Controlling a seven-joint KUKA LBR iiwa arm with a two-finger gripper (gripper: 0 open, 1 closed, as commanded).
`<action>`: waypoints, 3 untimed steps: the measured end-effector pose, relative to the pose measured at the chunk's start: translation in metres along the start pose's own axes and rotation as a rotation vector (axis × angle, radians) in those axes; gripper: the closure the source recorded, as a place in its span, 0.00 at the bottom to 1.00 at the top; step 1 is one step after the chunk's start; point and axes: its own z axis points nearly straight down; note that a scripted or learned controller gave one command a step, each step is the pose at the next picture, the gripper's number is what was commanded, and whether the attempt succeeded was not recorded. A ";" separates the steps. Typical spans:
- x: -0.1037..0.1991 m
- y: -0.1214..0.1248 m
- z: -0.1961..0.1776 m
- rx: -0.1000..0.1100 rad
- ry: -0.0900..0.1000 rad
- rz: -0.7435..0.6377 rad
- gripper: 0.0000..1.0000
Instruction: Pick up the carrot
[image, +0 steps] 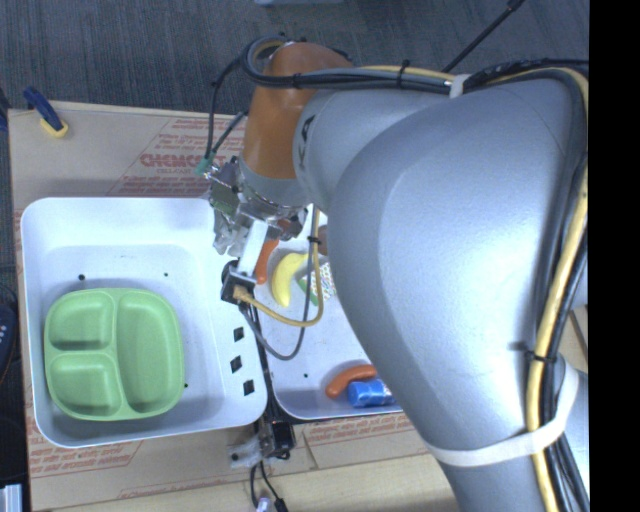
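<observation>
An orange, tapered carrot (349, 380) lies at the front of the right bin (300, 400), touching a blue item (371, 395) on its right. My gripper (229, 232) hangs at the back of the bench, over the wall between the two bins, well behind and to the left of the carrot. The arm's grey body covers most of the right bin. A short orange strip (263, 262) shows just under the gripper beside a yellow banana (287, 278); what it is cannot be made out.
A green divided plate (113, 352) lies in the left bin (40, 225). A blue and yellow clamp (45, 112) sits on the cardboard at the far left.
</observation>
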 end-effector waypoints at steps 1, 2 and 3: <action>-0.081 0.054 -0.088 -0.003 0.001 0.047 1.00; -0.164 0.083 -0.077 0.001 0.001 0.232 1.00; -0.103 0.035 -0.115 -0.002 0.002 0.352 1.00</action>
